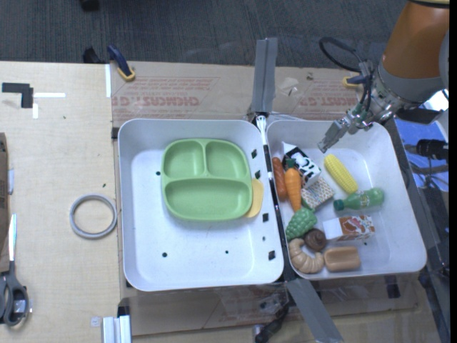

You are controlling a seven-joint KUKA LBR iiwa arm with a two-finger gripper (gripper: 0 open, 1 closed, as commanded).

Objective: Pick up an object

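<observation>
The right bin (389,148) holds several toy foods: a yellow corn cob (340,174), an orange carrot (293,187), a green bottle (359,201), a black-and-white carton (303,163), a cracker (318,191), a green broccoli piece (300,221), a chocolate doughnut (314,240), a croissant (305,258), a brown bread piece (341,258) and a red-and-white packet (348,226). My gripper (327,143) hangs over the bin's back part, just above and left of the corn, with nothing seen between its fingers.
The left bin (143,249) carries a green divided plate (207,179) with a yellow piece (255,197) at its right edge. A tape roll (93,215) and scissors (13,295) lie on the bench at the left. A metal divider (265,77) stands behind the bins.
</observation>
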